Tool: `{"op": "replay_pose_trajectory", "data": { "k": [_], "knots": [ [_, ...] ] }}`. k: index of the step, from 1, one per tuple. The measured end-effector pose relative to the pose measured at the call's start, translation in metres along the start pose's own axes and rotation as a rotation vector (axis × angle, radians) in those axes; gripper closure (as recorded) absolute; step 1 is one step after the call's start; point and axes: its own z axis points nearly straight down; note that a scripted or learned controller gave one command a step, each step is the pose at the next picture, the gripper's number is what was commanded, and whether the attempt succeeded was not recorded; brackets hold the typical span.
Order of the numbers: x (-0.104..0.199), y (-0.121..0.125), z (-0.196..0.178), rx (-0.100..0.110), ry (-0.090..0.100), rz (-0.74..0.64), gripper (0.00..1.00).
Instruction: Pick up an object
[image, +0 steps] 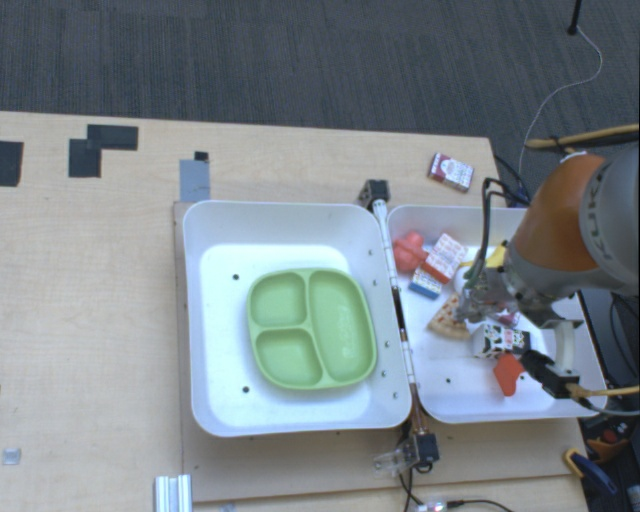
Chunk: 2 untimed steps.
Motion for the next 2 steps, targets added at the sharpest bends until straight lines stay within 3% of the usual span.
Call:
{"op": "replay_pose_trajectory", "data": {
  "k": [1,2],
  "knots": [
    [0.000,0.000,0.000,0.000,0.000,0.000,0.00],
    [0.018,-0.025,0.030,-0.004,-0.004,0.004,0.00]
  ]
}}
